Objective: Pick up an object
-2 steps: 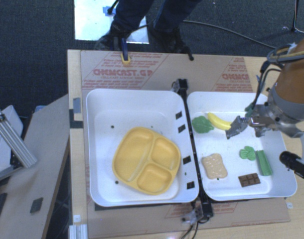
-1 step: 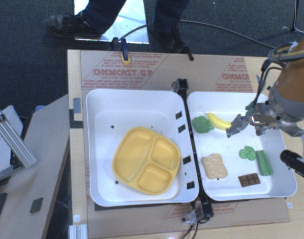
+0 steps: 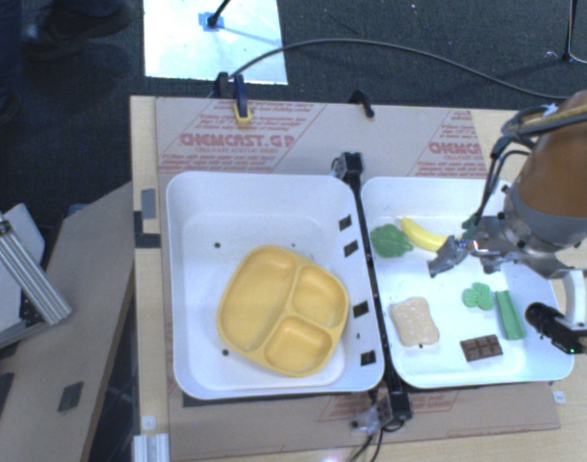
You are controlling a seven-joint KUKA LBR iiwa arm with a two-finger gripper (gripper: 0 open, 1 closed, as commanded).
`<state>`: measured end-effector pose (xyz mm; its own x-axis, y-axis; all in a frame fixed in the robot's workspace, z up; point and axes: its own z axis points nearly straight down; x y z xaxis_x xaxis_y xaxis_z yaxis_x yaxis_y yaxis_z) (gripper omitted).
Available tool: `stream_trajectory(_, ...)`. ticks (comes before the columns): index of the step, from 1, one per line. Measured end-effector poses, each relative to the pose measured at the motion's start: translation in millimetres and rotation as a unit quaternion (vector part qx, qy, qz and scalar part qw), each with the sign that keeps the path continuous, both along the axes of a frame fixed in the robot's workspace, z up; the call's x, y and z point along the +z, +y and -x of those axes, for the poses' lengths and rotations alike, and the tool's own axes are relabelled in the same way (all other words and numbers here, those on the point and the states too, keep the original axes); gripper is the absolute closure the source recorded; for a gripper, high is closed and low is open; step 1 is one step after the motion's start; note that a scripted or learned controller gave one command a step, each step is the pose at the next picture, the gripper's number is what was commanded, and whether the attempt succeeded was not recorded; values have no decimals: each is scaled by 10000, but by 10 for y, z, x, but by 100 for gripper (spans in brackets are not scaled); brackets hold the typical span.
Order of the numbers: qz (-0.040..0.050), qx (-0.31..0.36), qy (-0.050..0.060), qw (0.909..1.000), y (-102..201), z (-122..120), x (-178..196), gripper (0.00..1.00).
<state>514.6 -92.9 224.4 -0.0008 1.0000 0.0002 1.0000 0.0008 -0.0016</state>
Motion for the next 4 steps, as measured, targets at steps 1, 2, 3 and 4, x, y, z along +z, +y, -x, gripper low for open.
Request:
stream_trajectory(1,-1,-4,6,10000,-89,44,-490,0)
stream_trajectory(2,4,-23,10,10000,-118,56,-908,0)
stream_trajectory(3,7,9,-82,10000,-95,0,-743,100)
stream_trajectory(4,27,-64,30,10000,-161,74,-341,100)
